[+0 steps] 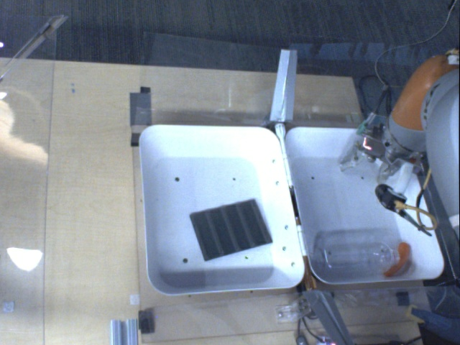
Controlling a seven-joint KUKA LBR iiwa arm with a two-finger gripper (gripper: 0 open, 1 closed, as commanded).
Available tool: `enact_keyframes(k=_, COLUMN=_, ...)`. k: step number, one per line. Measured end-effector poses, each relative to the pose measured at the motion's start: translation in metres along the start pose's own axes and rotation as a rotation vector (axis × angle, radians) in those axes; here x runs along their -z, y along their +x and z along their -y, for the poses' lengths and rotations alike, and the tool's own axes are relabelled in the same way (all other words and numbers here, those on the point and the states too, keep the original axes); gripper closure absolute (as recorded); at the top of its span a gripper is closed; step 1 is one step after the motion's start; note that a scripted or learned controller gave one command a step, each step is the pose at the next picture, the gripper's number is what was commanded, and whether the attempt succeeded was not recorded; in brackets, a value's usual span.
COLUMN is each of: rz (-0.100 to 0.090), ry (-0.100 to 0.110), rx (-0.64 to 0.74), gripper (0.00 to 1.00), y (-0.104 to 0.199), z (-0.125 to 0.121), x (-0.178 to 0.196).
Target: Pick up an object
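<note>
Bottle: you've got a clear plastic bottle (353, 256) with an orange cap, lying sideways in the right white bin (316, 192).
Gripper (366, 148): finger state, can't tell.

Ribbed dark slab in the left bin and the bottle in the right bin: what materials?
Slab: likely rubber or matte plastic; dark grey, raised ribs, no glare.
Bottle: clear plastic, probably; the white bin floor shows through it, with soft highlights. Its orange end looks like an opaque plastic cap.
</note>
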State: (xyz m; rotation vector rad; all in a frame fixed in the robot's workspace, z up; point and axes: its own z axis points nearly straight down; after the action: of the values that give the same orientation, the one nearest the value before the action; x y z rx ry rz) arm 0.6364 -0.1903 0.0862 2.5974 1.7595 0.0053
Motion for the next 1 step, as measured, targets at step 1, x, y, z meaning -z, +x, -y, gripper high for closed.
enact_keyframes(k=1, rz=-0.001, ry=-0.002, rx=0.235, gripper=0.0, y=0.0114, z=0.0161, x=0.0011)
